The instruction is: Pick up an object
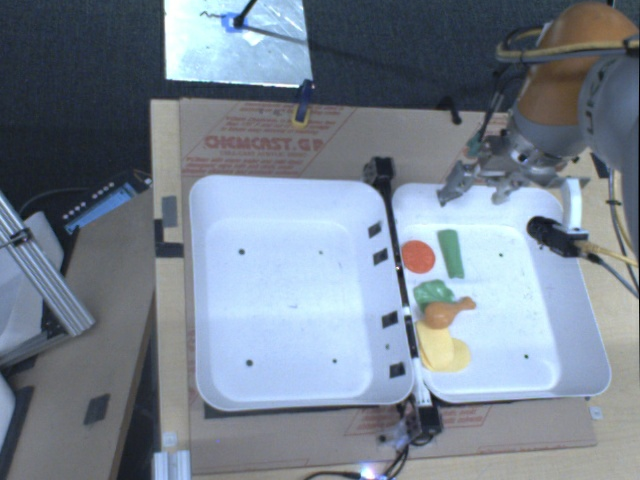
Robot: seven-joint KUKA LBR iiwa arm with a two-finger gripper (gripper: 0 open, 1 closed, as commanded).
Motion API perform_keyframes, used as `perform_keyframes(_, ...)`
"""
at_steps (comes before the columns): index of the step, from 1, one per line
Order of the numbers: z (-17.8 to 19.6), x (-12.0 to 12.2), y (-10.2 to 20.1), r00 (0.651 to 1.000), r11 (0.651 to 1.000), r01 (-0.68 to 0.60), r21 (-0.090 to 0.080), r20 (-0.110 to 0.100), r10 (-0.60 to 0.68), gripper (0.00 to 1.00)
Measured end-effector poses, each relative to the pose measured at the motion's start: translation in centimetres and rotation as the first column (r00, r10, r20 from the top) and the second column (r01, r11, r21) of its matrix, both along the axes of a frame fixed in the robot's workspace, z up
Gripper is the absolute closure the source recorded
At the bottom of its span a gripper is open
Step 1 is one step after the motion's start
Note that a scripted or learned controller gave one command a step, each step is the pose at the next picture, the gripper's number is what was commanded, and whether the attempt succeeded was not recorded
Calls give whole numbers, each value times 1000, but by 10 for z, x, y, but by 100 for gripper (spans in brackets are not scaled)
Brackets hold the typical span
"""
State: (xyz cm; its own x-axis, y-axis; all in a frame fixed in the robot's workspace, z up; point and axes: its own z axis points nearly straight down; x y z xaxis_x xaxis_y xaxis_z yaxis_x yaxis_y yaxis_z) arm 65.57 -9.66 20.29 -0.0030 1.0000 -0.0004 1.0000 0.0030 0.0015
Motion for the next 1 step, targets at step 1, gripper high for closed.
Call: perform_keyframes(1,-1,14,80,1000,1000,-9,3,2,9,0)
